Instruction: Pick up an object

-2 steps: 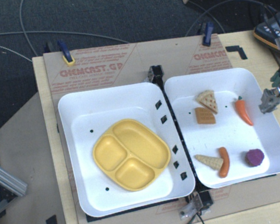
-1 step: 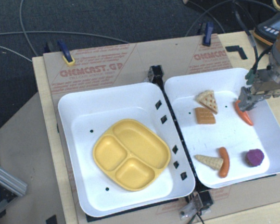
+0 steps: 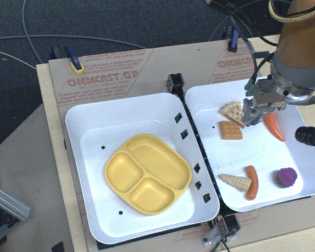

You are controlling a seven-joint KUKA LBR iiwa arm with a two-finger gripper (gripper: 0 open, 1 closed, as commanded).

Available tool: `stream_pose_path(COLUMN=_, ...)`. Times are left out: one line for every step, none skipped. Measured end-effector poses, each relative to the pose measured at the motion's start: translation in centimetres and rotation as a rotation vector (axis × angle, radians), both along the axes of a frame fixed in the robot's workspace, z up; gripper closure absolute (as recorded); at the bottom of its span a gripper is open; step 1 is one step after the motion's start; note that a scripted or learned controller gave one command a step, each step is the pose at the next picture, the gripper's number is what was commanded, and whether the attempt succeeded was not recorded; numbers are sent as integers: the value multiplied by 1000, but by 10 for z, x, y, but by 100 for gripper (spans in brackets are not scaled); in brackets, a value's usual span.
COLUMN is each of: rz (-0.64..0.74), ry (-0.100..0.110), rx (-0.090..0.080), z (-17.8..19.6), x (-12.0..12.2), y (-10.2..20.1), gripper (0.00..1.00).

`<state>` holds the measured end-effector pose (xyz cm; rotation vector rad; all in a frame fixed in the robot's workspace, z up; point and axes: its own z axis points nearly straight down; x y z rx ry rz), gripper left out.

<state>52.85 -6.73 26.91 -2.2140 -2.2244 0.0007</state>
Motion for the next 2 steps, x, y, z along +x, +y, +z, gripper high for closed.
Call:
stream_pose_path(rz=1, ry=-3, rx=-1, z=-2, x=13, y=60, gripper=100)
stream_pose_path(rz=2, ry=-3, rx=0, z=-18, x=34, y=117, gripper=100)
